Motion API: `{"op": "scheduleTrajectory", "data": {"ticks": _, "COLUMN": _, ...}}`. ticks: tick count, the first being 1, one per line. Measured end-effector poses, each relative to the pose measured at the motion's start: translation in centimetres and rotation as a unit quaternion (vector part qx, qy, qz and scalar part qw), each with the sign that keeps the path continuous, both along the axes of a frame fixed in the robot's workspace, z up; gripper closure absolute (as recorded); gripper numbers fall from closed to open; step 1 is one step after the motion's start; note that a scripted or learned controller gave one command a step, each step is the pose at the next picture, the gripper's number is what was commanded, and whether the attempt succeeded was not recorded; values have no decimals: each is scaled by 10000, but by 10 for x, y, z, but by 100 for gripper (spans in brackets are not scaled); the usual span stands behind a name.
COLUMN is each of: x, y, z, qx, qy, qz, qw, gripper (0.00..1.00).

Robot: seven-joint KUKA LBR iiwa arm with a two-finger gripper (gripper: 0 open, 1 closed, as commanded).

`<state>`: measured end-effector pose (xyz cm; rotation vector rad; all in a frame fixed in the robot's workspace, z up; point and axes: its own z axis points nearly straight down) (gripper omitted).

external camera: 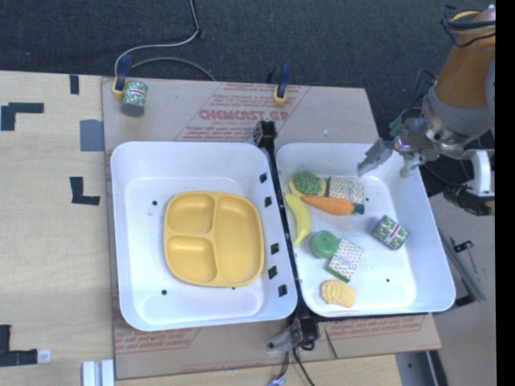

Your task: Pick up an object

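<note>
jaws [392, 158] spread, gripping nothing | over right bin [418, 292] far rim | carrot [328, 205] near

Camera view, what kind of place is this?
Probably a robot lab bench: two clamped white bins, toy food such as a carrot, and an arm's hand above them.

Glossy white plastic bins [129, 215]; smooth yellow plastic tray [214, 239]; matt cardboard [233, 111].

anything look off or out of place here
One small green can sits outside both bins, on the cardboard beyond the left bin, away from the other toys. In the right bin, the carrot lies across the banana.
</note>
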<state>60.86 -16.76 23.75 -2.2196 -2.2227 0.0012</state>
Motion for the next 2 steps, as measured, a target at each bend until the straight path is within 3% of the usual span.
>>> {"op": "scheduleTrajectory", "data": {"ticks": 1, "x": -11, "y": 44, "z": -124, "qx": 6, "qy": 18, "qz": 1, "qw": 10000, "gripper": 0}}
{"op": "scheduleTrajectory", "data": {"ticks": 2, "x": -121, "y": 61, "z": -151, "qx": 5, "qy": -7, "qz": -7, "qw": 10000, "gripper": 0}}
